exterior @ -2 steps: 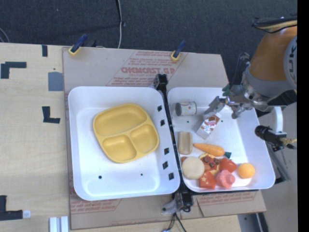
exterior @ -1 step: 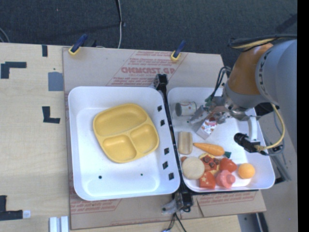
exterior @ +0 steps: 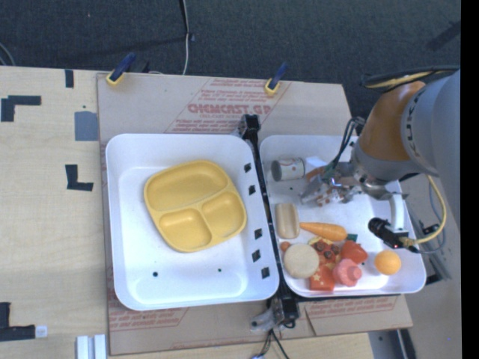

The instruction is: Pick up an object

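Along the right-hand white bin's (exterior: 416, 279) near edge lie a pale round bun (exterior: 300, 260), red plastic pieces (exterior: 340, 264) and an orange ball (exterior: 387, 262), with an orange carrot (exterior: 323, 231) behind, while the two-finger gripper (exterior: 323, 191), its opening impossible to judge, hangs mid-bin, seemingly choosing a target and needing to descend squarely.

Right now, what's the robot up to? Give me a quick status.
Gripper low in right white bin, nothing visibly held. Orange carrot, round tan bun, orange ball untouched. Grey cylinder close beside gripper.

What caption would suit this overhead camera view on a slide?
Arm reaches into the right bin of toy food, near a carrot and an orange; a yellow tray lies in the left bin.
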Motion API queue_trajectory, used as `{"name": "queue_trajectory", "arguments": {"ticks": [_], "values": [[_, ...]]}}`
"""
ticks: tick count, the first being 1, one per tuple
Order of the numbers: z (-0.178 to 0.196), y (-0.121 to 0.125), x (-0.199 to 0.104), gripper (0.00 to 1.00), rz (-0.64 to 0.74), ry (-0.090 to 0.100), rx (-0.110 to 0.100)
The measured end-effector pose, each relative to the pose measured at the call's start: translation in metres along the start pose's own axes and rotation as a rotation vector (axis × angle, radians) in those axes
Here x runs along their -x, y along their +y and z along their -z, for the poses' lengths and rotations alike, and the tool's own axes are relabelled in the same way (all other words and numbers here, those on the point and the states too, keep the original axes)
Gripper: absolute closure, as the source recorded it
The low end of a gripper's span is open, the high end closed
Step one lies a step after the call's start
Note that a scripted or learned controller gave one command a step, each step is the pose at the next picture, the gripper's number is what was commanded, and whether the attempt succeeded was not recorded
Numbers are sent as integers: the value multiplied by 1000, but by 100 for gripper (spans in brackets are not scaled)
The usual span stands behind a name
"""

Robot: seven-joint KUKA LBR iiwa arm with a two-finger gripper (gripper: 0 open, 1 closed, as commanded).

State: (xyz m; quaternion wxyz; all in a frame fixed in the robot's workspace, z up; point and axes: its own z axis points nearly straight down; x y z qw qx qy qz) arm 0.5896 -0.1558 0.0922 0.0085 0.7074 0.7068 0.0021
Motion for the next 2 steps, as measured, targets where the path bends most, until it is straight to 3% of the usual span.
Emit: {"name": "queue_trajectory", "arguments": {"ticks": [1, 2], "values": [[-8, 39, -22, 0, 5, 8, -13], [3, 38, -22, 100, 4, 10, -15]]}}
